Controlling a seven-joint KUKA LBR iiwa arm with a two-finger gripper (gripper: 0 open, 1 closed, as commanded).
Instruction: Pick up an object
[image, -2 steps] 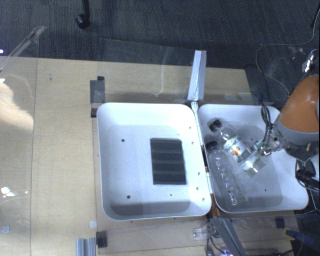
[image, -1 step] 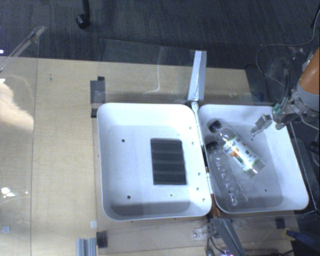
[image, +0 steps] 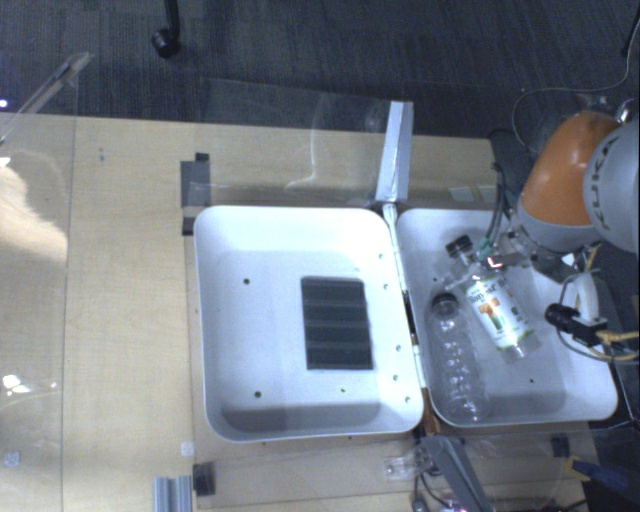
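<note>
White right bin (image: 590, 395) holds a clear bottle (image: 497, 313) with a green-and-orange label, lying tilted near its middle. Just above its upper end hangs the gripper (image: 492, 258); its state cannot be told. A dark ridged block (image: 337, 322) lies in the left bin (image: 230, 290).

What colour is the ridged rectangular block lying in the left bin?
Dark grey, nearly black, with three raised ribs across it: the ridged block in the camera view.

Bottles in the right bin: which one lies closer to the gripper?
The white bottle with the orange-and-green label, lying just below the gripper. The clear plastic bottle lies farther off, along the right white bin's left wall.
</note>
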